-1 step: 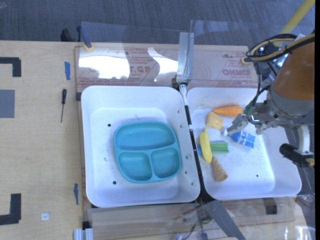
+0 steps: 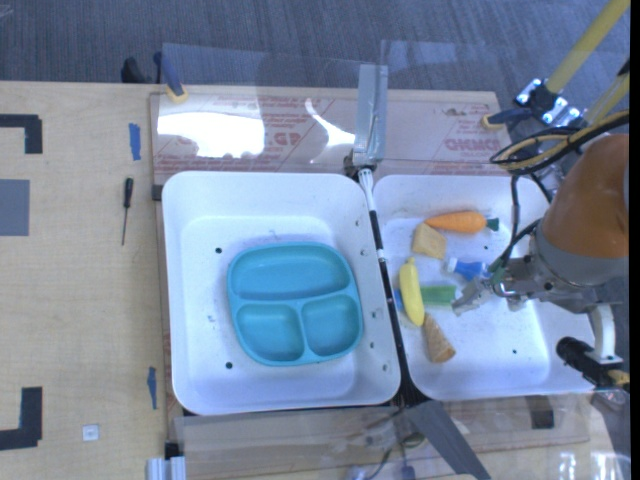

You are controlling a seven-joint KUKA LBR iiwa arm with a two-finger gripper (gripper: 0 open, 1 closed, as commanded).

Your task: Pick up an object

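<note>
Arm point(image 2: 590, 218) cut off by right edge; upper links out of frame. Gripper point(image 2: 470, 298) small, blurred; finger state unclear. Blue-and-white item point(image 2: 465, 266) beside it too small to identify. Green piece point(image 2: 437, 293) partly covered by gripper tip. Right bin point(image 2: 500, 363) far side hidden under arm. Yellow pole point(image 2: 595, 33) cropped at top corner.

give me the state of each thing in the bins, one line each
teal divided plate: flat in the left bin, right way up
carrot: lying on its side, right bin
banana: lying flat beside the divider
green piece: lying flat, next to the banana
end effector: low in the right bin, by the green piece
</note>
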